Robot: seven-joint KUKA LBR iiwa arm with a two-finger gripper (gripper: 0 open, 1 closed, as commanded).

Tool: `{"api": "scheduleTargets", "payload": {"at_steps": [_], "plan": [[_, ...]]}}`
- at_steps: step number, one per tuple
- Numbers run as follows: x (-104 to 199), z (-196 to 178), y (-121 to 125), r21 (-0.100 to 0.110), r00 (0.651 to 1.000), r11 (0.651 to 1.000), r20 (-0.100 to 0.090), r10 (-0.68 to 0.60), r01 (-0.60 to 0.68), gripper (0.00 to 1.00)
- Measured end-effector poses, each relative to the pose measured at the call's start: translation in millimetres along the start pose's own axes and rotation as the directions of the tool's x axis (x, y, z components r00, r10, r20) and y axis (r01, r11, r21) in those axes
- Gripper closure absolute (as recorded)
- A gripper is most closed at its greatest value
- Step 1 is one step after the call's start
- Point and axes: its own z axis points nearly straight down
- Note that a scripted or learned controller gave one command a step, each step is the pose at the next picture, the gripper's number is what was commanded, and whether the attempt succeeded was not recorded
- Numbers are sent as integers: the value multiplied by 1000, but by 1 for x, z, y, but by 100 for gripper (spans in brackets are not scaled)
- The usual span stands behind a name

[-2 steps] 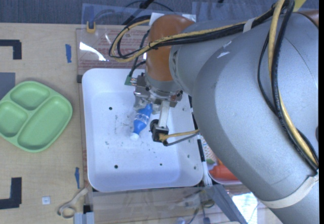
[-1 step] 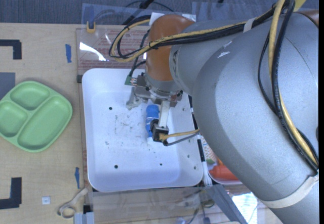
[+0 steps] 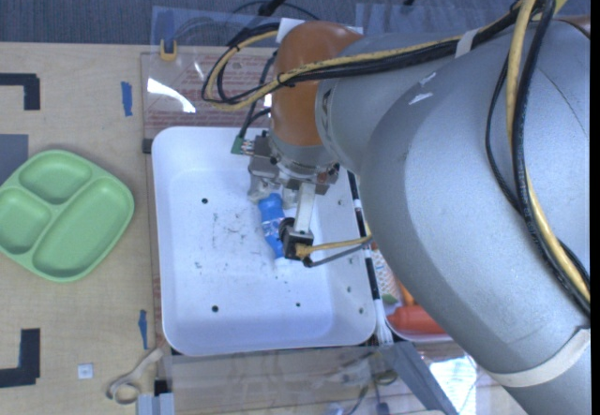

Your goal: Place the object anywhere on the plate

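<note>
A small blue object (image 3: pixel 272 224) lies in the left white bin (image 3: pixel 202 310), near the bin's middle and right under my gripper (image 3: pixel 278 202). The gripper hangs low over the bin floor, directly at the object, with the orange-banded wrist above it. The wrist hides how the gripper meets the object. The green plate (image 3: pixel 61 212), with three compartments, rests on the wooden bench to the left of the bin, well away from the gripper, and has nothing on it.
The big grey arm covers most of the right bin; an orange-red item (image 3: pixel 414 318) peeks out beneath it. Blue tape marks (image 3: pixel 127 97) and black corner marks (image 3: pixel 23 90) lie on the bench. The bin floor bears dark scuffs.
</note>
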Motion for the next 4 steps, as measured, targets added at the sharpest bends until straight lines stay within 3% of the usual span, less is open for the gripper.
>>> {"api": "scheduleTargets", "payload": {"at_steps": [1, 2, 3, 4], "plan": [[53, 29, -25, -19, 991, 991, -11, 136, -136, 100], [63, 32, 7, -10, 963, 963, -10, 268, -268, 100], [63, 34, 6, -8, 963, 963, -8, 269, -269, 0], [63, 34, 6, -8, 963, 963, -8, 269, -269, 0]]}}
